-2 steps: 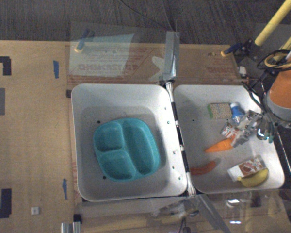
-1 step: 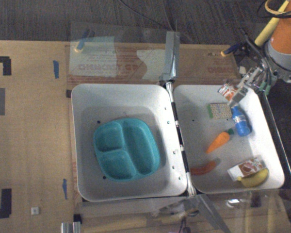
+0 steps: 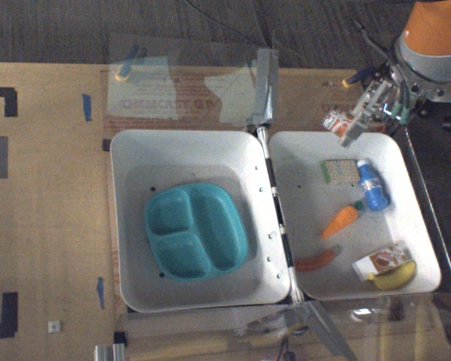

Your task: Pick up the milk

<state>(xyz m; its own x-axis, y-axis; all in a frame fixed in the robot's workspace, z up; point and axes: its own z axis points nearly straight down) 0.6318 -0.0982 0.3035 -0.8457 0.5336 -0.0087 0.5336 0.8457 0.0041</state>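
A white and brown milk carton [image 3: 381, 259] lies on its side in the near right corner of the right bin [image 3: 417, 201], touching a yellow banana [image 3: 395, 277]. My gripper [image 3: 354, 127] hangs over the far edge of that bin, well away from the carton. A small red and white object [image 3: 334, 119] sits right at the gripper's left side, over the bin's far rim. Whether the gripper holds it is unclear.
The right bin also holds a blue bottle [image 3: 372, 186], a green speckled pad [image 3: 340, 171], a carrot [image 3: 340, 219] and a red pepper [image 3: 316, 260]. A teal divided plate [image 3: 197, 230] lies in the left bin [image 3: 128, 201]. A metal divider [image 3: 264, 96] runs behind the bins.
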